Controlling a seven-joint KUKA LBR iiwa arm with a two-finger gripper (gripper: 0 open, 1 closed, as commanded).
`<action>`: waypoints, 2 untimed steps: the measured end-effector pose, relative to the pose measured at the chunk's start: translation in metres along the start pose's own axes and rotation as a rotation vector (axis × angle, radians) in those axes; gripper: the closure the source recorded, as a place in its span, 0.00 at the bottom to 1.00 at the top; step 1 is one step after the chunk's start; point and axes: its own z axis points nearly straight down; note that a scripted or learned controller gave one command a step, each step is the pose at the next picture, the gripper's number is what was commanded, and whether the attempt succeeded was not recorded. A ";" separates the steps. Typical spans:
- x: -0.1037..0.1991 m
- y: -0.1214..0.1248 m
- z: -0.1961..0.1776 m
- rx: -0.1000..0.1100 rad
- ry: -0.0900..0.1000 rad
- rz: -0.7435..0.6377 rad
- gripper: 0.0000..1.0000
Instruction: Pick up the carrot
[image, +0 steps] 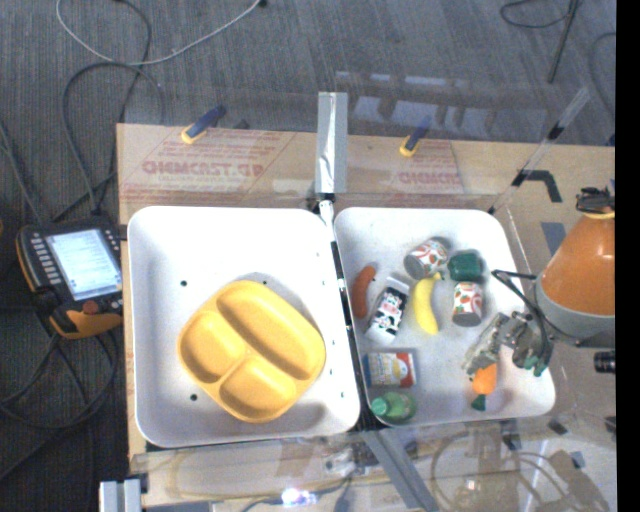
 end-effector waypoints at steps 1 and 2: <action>0.009 0.006 -0.081 0.007 0.011 -0.211 1.00; 0.009 0.006 -0.081 0.006 0.011 -0.212 0.00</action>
